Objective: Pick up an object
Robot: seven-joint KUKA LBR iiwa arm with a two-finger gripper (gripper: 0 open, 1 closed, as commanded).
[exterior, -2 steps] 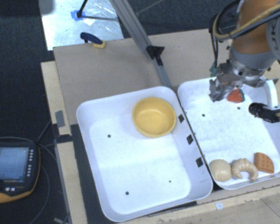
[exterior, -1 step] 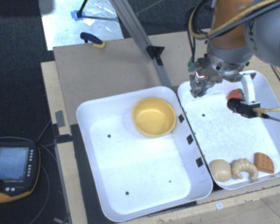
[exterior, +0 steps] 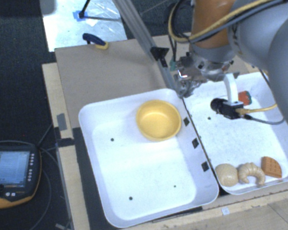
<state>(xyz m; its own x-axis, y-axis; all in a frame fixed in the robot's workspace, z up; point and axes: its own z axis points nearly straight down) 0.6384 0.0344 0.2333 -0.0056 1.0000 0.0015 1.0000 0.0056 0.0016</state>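
My gripper [exterior: 185, 85] hangs over the back end of the divider between the two bins, just right of the yellow bowl [exterior: 158, 119]. The bowl stands upright at the back of the left bin [exterior: 146, 193]. In the right bin [exterior: 236, 140], a pale round bread roll [exterior: 226, 174], a croissant [exterior: 250, 173] and a brown waffle-like piece [exterior: 271, 167] lie in a row along the front edge. A small orange-red thing [exterior: 245, 97] lies at the back of the right bin, partly hidden by the wrist. Nothing shows in the gripper.
A grey metal pole [exterior: 137, 25] slants up from the bins' back edge beside the gripper. A teach pendant [exterior: 7, 173] lies on the floor at the left. The arm covers the right bin's back right corner.
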